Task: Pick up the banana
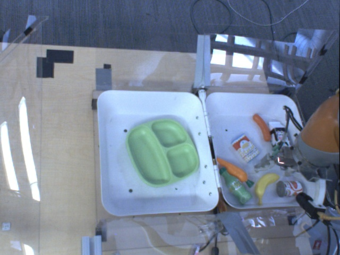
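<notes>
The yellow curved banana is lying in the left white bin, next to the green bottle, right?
Not quite. The camera view shows the yellow curved banana lying in the right white bin, not the left. It is next to the green bottle, as you said. The left white bin holds the green divided plastic plate.
</notes>
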`<state>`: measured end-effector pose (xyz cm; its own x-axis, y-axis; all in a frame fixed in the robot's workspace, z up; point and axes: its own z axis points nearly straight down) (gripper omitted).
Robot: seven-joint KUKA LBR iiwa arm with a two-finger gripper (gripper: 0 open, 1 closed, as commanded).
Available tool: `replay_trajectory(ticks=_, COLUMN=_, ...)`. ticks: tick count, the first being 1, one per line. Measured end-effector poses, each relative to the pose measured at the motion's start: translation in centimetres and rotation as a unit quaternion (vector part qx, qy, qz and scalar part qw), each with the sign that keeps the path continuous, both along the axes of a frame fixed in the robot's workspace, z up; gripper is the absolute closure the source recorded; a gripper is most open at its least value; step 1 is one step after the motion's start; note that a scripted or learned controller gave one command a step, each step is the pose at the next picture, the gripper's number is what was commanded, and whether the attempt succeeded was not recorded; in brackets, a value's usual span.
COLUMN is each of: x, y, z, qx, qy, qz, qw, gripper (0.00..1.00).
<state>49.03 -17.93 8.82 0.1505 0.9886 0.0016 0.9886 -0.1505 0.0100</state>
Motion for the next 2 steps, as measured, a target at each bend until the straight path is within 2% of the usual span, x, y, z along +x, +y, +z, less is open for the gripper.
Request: replay_trajectory(ticks=2, x=0.1, y=2.6, z=0.0, qx=-0.0026, qy=-0.002, qz=0.015, qw=0.9999, gripper=0.0)
